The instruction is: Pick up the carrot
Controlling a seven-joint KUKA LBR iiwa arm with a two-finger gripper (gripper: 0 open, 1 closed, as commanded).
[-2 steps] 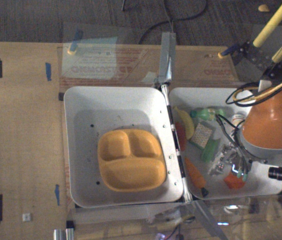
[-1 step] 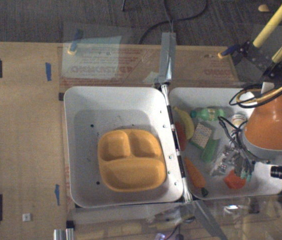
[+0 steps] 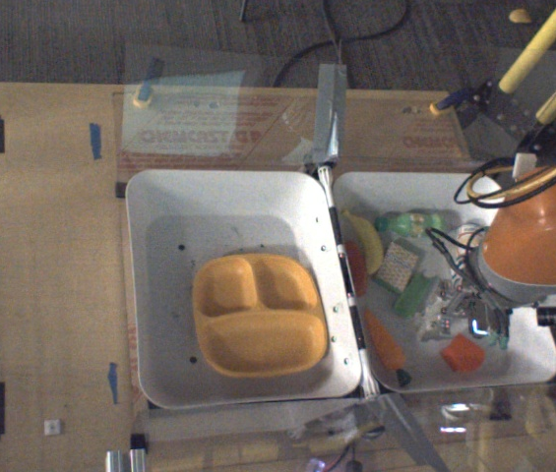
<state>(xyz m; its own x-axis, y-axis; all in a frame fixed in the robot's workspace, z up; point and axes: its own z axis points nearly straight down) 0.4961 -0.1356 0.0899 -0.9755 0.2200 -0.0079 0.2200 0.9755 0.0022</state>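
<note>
- While the carrot [image 3: 384, 343] lies untouched in the right bin [image 3: 538, 362], the pick is not done.
- Gripper [image 3: 463, 313] hovers near it; I cannot tell its fingers' state.

**Op A:** From my desk the feed reads dim and warm, soft all over. The left bin [image 3: 159, 214] is grey with shadow along its near walls.

**Op B:** I'm getting glare on the clear sheet [image 3: 199, 116] up top, and the floor [image 3: 110, 8] is nearly black. The arm [image 3: 533, 234] looks blurred and grainy.
</note>
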